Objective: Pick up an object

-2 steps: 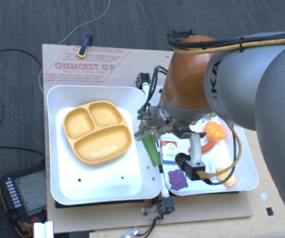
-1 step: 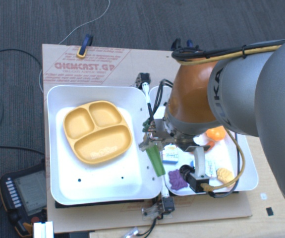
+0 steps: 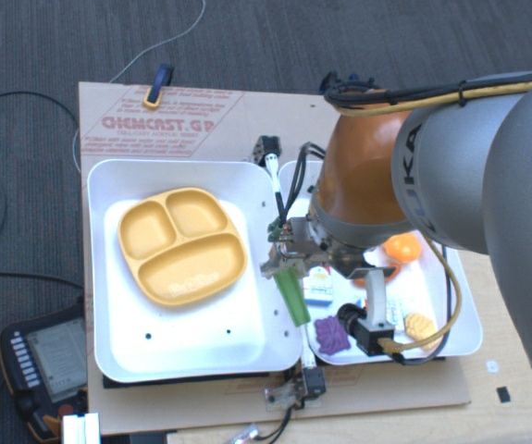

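Within left bin (image 3: 108,340): smooth yellow three-compartment plate (image 3: 183,246).

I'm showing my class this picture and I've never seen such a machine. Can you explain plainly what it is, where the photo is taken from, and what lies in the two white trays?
The photo comes from one fixed camera above a bench, looking down at a slant. The big grey and orange shape is a robot arm reaching in from the right. Its gripper is low over the edge of the right bin; I can't tell whether it holds anything. The left bin holds a yellow divided plate. The right bin holds small items: a green stick, a purple toy, an orange ball and a yellow piece.
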`<move>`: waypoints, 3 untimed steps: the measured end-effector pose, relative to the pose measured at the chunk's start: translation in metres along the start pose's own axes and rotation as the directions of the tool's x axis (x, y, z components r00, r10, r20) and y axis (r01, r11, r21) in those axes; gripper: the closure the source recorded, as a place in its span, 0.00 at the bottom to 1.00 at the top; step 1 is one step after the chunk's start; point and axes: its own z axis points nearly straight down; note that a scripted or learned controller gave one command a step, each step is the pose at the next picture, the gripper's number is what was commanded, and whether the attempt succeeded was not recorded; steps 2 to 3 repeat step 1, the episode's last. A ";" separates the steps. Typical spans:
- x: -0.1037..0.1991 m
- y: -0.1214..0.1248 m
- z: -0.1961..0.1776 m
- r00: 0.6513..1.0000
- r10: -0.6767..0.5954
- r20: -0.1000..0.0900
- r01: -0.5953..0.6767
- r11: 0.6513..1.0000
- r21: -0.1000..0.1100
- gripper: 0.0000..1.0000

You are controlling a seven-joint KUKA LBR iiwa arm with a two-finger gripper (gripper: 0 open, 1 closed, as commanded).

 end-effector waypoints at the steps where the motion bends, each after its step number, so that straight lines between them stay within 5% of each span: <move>1: 0.059 -0.001 0.005 1.000 -0.001 0.000 0.001 1.000 0.001 1.00; 3: 0.059 -0.001 0.005 1.000 -0.001 0.000 0.001 1.000 0.001 1.00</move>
